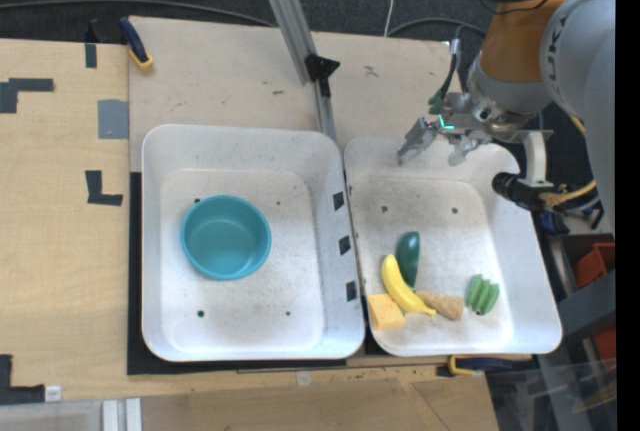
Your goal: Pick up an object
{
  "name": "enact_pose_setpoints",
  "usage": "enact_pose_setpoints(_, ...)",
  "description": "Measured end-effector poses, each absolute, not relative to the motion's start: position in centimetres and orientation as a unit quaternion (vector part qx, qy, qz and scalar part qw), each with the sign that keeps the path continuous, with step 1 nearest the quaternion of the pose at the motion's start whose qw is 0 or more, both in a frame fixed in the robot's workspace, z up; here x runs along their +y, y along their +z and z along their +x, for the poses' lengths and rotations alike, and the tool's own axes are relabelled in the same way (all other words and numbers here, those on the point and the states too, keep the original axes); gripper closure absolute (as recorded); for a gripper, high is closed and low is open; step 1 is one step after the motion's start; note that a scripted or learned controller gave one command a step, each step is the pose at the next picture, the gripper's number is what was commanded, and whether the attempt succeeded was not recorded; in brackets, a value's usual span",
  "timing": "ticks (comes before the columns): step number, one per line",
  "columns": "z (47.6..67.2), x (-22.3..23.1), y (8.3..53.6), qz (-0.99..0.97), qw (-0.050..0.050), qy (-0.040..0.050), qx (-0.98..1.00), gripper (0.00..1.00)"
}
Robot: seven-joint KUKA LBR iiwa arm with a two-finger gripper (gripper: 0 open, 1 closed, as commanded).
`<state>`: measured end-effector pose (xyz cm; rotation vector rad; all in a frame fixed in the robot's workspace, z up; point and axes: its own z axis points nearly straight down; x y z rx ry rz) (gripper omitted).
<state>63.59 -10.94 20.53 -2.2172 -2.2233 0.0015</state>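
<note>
A grey robot arm with an orange band reaches in from the right, its end effector (436,145) poised over the far rim of the right bin (520,249), fingers spread apart and holding nothing. The pickings lie clustered at the near end of that bin: a yellow banana (400,285), a dark green oval piece (407,251) just beyond it, a yellow block (386,311) touching the banana's near left side, a tan lump (446,304) at its near right tip, and a small green ridged piece (483,294) a little apart to the right. In the left bin (160,219) sits a lone teal bowl (226,236), well clear of the arm. Both bins rest on a wooden worktop (60,219).

The pick looks barely begun: the end effector is well apart from every object and must travel toward the near side of the bin before descending. The green ridged piece or the dark green oval looks the safer choice, since each stands with some room around it; the banana, block and lump crowd one another, and fingers dropping among them could nudge a neighbour or close on two things at once. A good attempt would likely centre over the chosen piece, turn the fingers across its narrow width, come down straight and close only when low.
</note>
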Motion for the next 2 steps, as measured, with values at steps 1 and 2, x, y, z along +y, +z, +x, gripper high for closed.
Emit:
enact_pose_setpoints(1,63.6,-10.6,16.1,-0.706,0.002,0.0023,-0.708,0.00)
enact_pose_setpoints(2,64.1,-10.6,9.9,-0.706,0.002,0.0025,-0.708,0.00)
